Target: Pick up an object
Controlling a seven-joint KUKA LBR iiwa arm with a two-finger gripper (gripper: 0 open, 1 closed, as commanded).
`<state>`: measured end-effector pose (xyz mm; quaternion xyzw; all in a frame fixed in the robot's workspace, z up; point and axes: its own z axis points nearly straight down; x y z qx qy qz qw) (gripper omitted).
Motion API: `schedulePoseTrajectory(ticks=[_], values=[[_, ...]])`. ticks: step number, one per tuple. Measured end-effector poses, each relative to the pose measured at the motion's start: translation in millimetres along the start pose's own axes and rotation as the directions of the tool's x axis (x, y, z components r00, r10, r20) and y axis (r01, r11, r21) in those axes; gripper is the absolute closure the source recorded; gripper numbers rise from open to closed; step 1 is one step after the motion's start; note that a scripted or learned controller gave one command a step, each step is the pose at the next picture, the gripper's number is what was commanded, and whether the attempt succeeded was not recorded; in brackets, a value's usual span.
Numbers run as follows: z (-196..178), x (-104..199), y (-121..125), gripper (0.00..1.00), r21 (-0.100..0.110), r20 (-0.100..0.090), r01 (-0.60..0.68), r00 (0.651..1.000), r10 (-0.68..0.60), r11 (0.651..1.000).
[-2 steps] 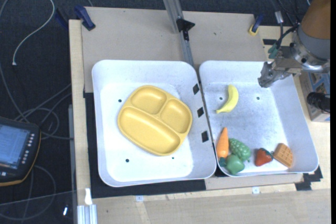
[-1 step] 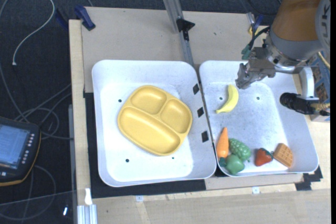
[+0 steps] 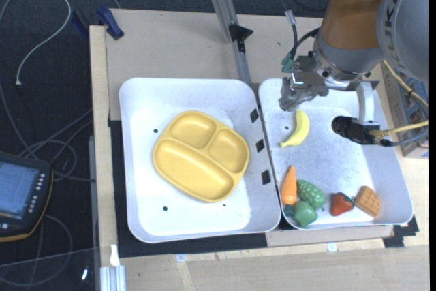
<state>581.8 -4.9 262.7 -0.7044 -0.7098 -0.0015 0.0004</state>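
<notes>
Currently the gripper is hovering just above the toy banana's upper end, probably lining up a grasp. Its opening state cannot be determined.

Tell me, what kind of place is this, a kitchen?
Probably a robot test lab, not a kitchen. Toy food like the banana lies in a white bin on a plywood bench, with loose cables on the floor.

Robot hand above banana in right bin, yellow divided plate in left bin
</notes>
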Motion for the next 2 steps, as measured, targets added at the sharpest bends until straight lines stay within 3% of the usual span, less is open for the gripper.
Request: schedulePoseTrajectory(ticks=[2], values=[[25.5,90.9,18.8,1.0,0.001,0.001,-0.002,1.0,0.002,1.0]])
